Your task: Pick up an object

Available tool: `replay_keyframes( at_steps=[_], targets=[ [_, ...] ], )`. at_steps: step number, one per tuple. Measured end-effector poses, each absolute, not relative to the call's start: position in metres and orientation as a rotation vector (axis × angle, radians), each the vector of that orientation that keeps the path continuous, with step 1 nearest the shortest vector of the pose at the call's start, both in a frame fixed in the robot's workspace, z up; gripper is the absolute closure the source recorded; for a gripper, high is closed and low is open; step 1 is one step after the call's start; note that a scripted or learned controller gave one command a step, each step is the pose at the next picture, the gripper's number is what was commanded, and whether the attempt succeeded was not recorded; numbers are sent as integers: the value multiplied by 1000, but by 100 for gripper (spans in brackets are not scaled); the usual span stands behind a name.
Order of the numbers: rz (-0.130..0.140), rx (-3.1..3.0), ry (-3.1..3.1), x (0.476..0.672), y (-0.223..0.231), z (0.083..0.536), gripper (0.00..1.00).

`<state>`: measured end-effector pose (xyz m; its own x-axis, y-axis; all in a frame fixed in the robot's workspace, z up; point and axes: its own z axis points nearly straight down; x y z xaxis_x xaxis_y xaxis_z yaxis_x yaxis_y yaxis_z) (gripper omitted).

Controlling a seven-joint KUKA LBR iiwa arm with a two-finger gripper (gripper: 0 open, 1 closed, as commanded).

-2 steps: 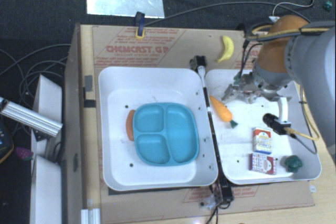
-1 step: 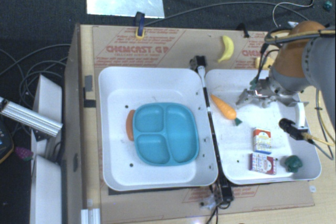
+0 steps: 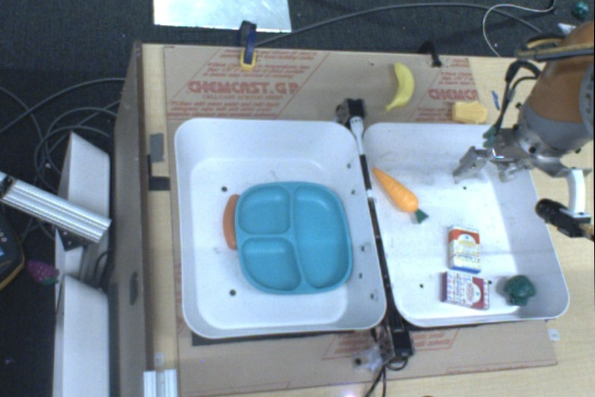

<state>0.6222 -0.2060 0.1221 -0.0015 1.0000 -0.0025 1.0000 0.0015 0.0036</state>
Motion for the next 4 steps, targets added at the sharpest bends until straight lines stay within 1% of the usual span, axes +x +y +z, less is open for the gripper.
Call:
replay_keyframes(
  at_steps=[1, 2, 3, 4],
  targets=[
    [1, 2220, 2223, 562, -165, 84, 0],
    [1, 2218, 2225, 521, -116, 84, 0],
    [5, 2216, 2224, 522, -117, 95, 100],
    [5, 2216, 2225, 522, -117, 95, 0]
  ],
)
